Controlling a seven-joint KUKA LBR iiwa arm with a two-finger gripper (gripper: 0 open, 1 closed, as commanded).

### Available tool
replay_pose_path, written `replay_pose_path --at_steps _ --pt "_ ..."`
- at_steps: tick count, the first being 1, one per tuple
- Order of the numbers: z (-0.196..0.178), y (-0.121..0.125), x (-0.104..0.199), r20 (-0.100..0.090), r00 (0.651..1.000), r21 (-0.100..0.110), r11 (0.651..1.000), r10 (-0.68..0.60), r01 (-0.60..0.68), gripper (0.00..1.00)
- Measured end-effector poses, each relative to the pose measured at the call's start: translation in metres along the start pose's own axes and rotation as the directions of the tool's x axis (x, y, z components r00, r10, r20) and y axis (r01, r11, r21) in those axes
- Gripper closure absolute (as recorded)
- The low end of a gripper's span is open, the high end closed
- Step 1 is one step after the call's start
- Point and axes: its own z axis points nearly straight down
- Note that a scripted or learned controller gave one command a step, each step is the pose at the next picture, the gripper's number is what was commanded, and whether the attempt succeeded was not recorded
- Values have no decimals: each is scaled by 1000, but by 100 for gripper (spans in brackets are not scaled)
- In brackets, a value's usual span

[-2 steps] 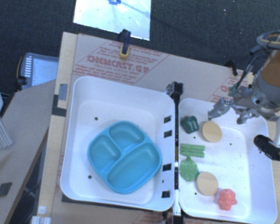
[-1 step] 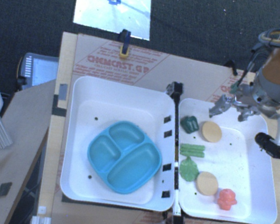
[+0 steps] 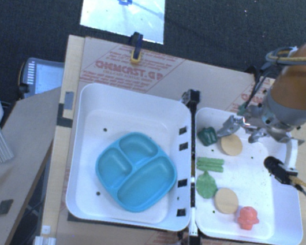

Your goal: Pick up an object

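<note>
My gripper hangs over the back of the right bin, open, with its fingers spread either side of a tan round disc just below them. Nothing sits between the fingers. A dark green piece lies left of that disc, close to the left finger. Further forward lie a light green ridged strip, a green leafy piece, a second tan disc and a red piece.
The left bin holds a blue divided plate. A black divider runs between the bins. A black cable part sticks out from the arm over the right bin's right side.
</note>
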Motion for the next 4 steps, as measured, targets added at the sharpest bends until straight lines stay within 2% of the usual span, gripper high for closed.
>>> replay_pose_path --at_steps 2,3,4 --pt "104 -7 -5 0 1000 -2 1000 1 -1 0" --pt "93 -7 -6 0 1000 -2 1000 1 -1 100" --pt "31 -6 0 0 1000 -5 1000 -2 2 100"
